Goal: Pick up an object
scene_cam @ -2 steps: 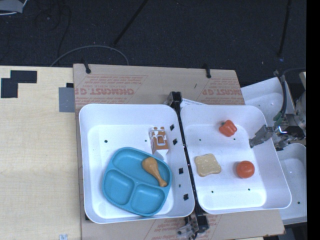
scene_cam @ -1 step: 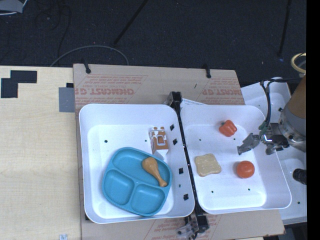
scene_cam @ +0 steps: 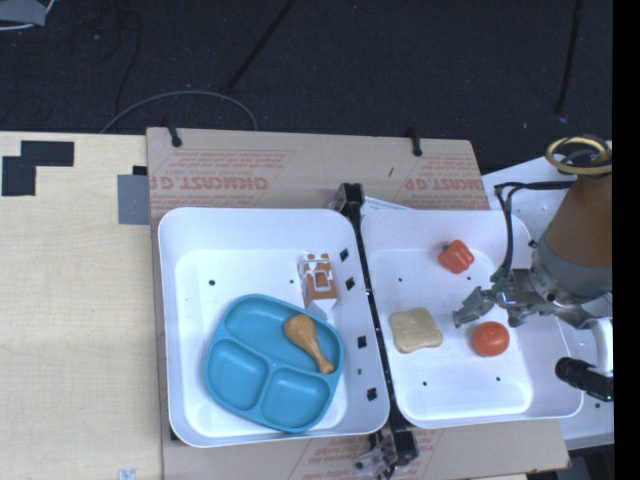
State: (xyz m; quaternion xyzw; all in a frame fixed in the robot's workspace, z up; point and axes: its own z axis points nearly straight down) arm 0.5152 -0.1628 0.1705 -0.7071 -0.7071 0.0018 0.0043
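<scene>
Camera view: right bin (scene_cam: 420,408) holds a round red tomato (scene_cam: 490,339) near its right side, a tan bread slice (scene_cam: 414,330) to its left, and a red-orange pepper (scene_cam: 455,257) further back. Gripper (scene_cam: 478,309) sits low just above-left of the tomato, arm (scene_cam: 585,238) entering from the right; claw state cannot be told. Left bin (scene_cam: 190,258) holds a blue divided plate (scene_cam: 250,368) with a drumstick (scene_cam: 310,341).

In the right bin (scene_cam: 420,408), a round red tomato (scene_cam: 490,339) lies near the right wall, a tan bread slice (scene_cam: 415,330) flat just left of it, a red-orange pepper (scene_cam: 455,256) toward the back.
</scene>
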